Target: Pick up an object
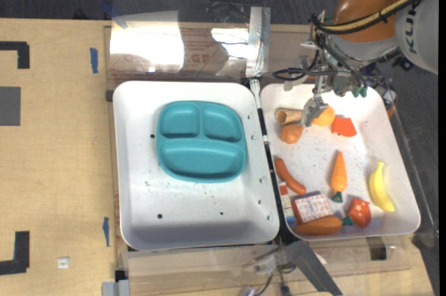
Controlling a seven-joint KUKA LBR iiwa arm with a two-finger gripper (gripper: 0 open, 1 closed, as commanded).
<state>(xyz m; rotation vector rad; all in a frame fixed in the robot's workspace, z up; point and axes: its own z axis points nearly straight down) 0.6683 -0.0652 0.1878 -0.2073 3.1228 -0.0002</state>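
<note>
Gripper [313,110]: fingers point down into the right bin's upper left; how far apart they stand cannot be told, nor whether anything sits between them.
Yellow-orange piece [324,116]: just beside the fingertips, right.
Ice-cream cone toy [288,115]: just left.
Orange ball [291,134]: below the cone.
Red-orange piece [343,125]: right of the yellow one.
Carrot [338,173]: mid-bin.
Banana [380,187]: right wall.
Right bin [398,148]: white.
Left bin [132,169]: holds teal divided plate [202,140].
</note>
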